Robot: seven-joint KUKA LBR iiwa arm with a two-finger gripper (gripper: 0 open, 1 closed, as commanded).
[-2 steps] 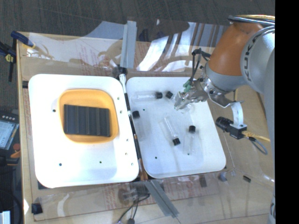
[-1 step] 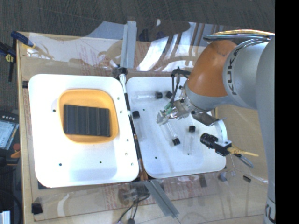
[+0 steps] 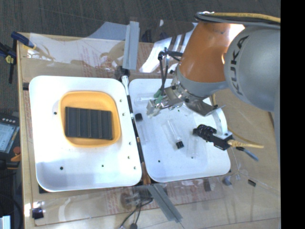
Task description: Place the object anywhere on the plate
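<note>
A yellow plate rests in the left white bin. On the plate lies a dark ridged rectangular block, covering most of its middle. My gripper hangs over the right white bin, well to the right of the plate, with the orange-banded wrist above it. A small black piece sits at the gripper's tip; whether it is held cannot be made out. Another small black piece lies near the right bin's left wall.
A grey bar stands behind the gap between the bins. Wooden bench edges frame both bins. A dark device sits off the bench at the far left.
</note>
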